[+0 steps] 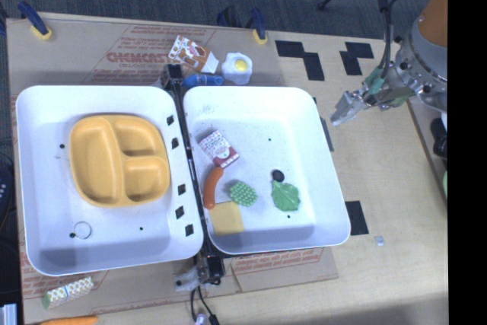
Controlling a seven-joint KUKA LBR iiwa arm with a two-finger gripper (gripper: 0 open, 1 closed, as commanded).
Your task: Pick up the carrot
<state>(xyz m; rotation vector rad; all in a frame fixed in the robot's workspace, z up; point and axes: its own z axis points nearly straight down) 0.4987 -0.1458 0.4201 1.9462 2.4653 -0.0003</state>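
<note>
The carrot (212, 186) is a small orange stick lying along the left wall of the right bin (323, 164), just below a red and white packet (218, 148). My gripper (344, 107) hangs outside that bin, off its upper right corner, above the bench. It is well to the right of the carrot and nothing shows between its fingers.
In the right bin also lie a green ridged piece (243, 193), a green leaf shape (286, 196), a yellow slab (227, 219) and a small dark disc (278, 176). The left bin (38, 240) holds a yellow divided plate (120, 159). Small items sit behind the bins.
</note>
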